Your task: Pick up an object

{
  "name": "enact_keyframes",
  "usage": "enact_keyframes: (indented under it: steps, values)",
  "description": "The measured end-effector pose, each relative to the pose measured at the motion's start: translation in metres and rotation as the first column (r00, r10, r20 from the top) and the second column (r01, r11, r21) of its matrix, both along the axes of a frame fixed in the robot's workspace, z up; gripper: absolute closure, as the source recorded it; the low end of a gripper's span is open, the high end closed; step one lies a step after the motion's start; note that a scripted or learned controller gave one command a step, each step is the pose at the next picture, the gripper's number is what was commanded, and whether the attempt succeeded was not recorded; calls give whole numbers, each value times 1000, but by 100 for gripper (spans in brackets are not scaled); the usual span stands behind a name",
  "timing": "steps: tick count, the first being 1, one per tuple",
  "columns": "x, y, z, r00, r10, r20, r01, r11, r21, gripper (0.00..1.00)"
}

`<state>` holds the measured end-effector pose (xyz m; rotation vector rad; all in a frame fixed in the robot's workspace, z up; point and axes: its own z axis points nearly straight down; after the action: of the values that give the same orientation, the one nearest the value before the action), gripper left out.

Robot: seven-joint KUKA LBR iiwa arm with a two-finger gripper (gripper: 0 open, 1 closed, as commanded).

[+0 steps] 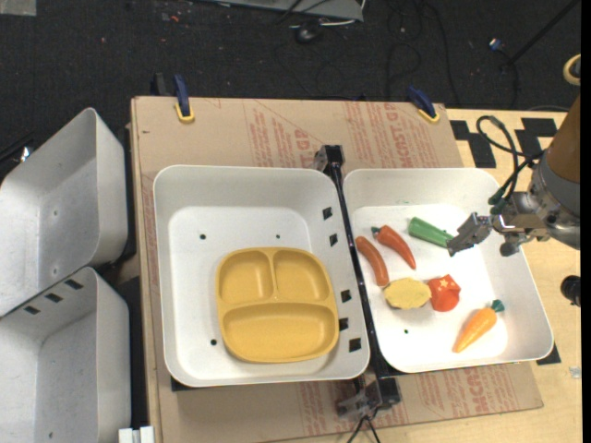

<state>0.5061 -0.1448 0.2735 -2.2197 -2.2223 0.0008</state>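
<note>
The right bin (517,340) holds several toy foods: a red chili (396,245), a brown-red sausage (372,259), a green piece (427,231), a pale yellow lump (407,293), a red tomato-like piece (444,293) and an orange carrot (476,329). My gripper (488,238) hangs over the bin's right part, reaching in from the right. It is open, with nothing between its fingers. Its dark left finger (466,233) is right beside the green piece's right end. The tomato-like piece lies just below and left of the gripper.
The left bin (175,247) holds a yellow compartment plate (275,305). A black divider strip (346,247) runs between the two bins. White tubs (55,247) stand off the bench at the left. Cables (503,141) trail near the arm at the right.
</note>
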Motion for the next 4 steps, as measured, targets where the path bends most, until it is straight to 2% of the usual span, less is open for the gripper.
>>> enact_keyframes:
  steps: [2, 3, 4]
  values:
    - [-1, -8, -115, 1000, -3, -4, 3, 1000, 1, 0]
    - [6, -15, -168, 1000, -6, 12, 6, 1000, -5, 0]
    - [7, -13, -159, 1000, -4, 14, 4, 1000, -3, 100]
